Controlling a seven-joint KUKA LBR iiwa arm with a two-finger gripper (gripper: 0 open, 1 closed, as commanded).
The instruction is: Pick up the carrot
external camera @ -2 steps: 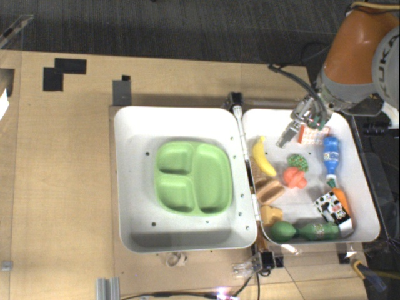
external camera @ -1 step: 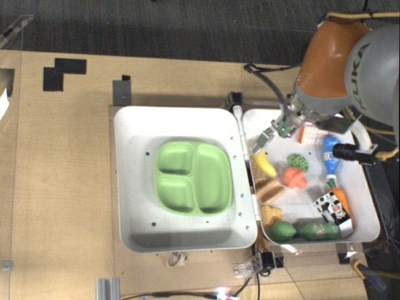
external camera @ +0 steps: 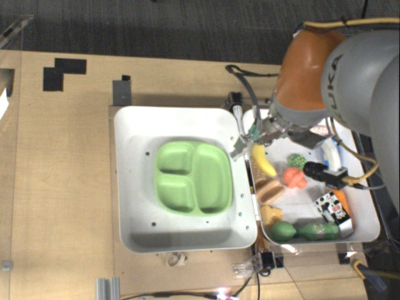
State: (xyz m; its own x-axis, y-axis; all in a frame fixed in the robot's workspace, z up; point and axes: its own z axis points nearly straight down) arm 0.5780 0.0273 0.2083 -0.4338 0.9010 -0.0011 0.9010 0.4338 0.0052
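Observation:
The carrot (external camera: 341, 199) is a small orange piece at the right side of the right bin (external camera: 369, 227), partly hidden by a black-and-white patterned block (external camera: 327, 206). My gripper (external camera: 244, 145) hangs over the wall between the two bins, just left of the top of a yellow banana (external camera: 263, 162). It is far to the left of the carrot, and I see nothing held in it. The grey arm with its orange band covers the back of the right bin.
A green divided plate (external camera: 190, 177) lies in the left bin (external camera: 134, 230). The right bin also holds a pink-orange lump (external camera: 295, 178), a green knobbly piece (external camera: 296, 161), a brown bread-like piece (external camera: 270, 191), a tan piece (external camera: 271, 214) and two green vegetables (external camera: 283, 231) (external camera: 317, 231).

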